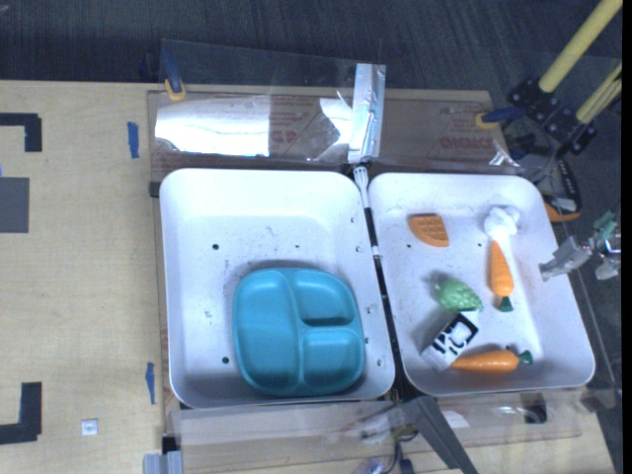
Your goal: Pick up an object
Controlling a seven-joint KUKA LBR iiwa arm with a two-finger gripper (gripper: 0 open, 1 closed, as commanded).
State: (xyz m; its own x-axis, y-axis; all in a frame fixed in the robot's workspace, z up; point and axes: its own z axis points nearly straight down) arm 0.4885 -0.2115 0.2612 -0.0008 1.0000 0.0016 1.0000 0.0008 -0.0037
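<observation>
Nearest cam, lower centre-left: teal divided tray [296, 344] in left bin [197, 215]. Right bin [568, 358] holds my candidates: orange carrot [486, 361] at the bottom w/ a black-and-white block [453, 336] touching it, green piece [458, 294], second carrot [502, 270], orange wedge [429, 229] up top. End effector [578, 255] sits at the frame's right edge, over the bin rim; can't tell its state. My read: nothing picked yet, whole grasp left.

A single fixed camera looks down at a slant on the counter [79, 265] from above, far enough back to take in both white bins: the left bin [197, 215] and the right bin [563, 334] side by side at centre frame, with dark floor [296, 8] along the top edge beyond the counter.
</observation>
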